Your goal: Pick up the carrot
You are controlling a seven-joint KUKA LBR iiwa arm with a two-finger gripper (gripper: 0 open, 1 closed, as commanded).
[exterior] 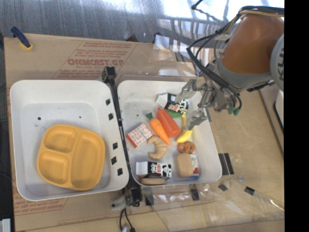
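I see the carrot (160,131) lying untouched in the right bin (211,144), pressed against a red-orange piece (168,122). My gripper (199,107) hovers just right of it, jaws apparently spread and empty, though clutter blurs them. Descent and grasp remain.

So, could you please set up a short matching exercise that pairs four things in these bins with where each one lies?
Things:
1. carrot
2. yellow tray
3. croissant
4. gripper

Places:
A. in the left bin
B. over the right bin's far right part
C. middle of the right bin, beside a red-orange piece
D. just nearer the camera than the carrot's tip

Pairs: 1-C, 2-A, 3-D, 4-B
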